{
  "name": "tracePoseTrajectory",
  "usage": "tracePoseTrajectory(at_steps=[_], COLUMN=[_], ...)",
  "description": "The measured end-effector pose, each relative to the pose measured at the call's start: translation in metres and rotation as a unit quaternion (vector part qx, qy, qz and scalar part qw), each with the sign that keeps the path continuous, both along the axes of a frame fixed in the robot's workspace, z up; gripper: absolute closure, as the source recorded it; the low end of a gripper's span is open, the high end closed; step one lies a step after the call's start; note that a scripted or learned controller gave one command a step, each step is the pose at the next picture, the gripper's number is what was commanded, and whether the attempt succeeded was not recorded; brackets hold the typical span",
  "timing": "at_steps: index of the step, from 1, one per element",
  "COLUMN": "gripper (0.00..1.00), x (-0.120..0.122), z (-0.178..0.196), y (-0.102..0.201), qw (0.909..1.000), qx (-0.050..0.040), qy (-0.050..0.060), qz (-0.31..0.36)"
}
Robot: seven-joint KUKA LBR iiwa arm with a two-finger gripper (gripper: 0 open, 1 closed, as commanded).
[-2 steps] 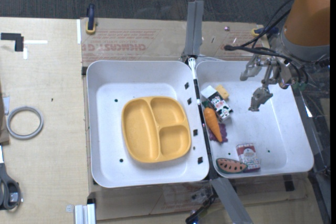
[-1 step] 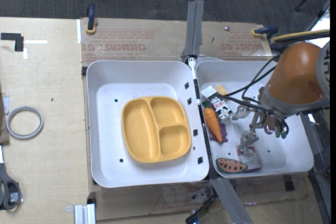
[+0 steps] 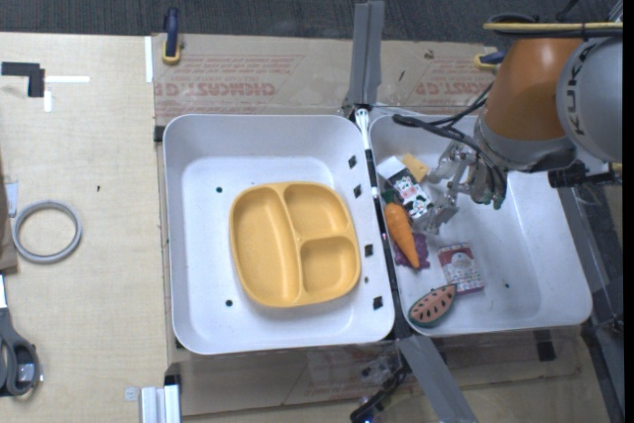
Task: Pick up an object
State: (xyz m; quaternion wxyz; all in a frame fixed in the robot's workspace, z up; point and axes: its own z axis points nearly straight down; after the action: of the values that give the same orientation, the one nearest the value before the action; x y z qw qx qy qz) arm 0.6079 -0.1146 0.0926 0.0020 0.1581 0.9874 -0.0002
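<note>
Glossy white plastic bins (image 3: 198, 213); matt yellow plastic tray (image 3: 294, 243).

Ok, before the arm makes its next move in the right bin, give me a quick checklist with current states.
1. Two-finger gripper over right white bin: ok.
2. Object between fingers: cannot tell.
3. Orange toy carrot near gripper, by the bin's left wall: ok.
4. Watermelon-slice toy apart from gripper: ok.
5. Small red-and-white packet lying flat, separate: ok.
6. Yellow divided plate in left white bin, away from the arm: ok.
</note>
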Motion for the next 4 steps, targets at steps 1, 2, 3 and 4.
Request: tracePoseTrajectory(at_steps=[1,2,3,4], gripper=[0.0,0.0,0.0,0.0], x=[0.036,-0.037,0.016,0.051], z=[0.0,-0.001,0.0,0.0], y=[0.009,0.009,0.003,0.003], qw=[0.9928,0.9597,0.9399,0.8834], qx=[0.0001,0.0004,0.0003,0.0004], qy=[0.0,0.002,0.001,0.001], qz=[-0.12,-0.281,-0.341,-0.469])
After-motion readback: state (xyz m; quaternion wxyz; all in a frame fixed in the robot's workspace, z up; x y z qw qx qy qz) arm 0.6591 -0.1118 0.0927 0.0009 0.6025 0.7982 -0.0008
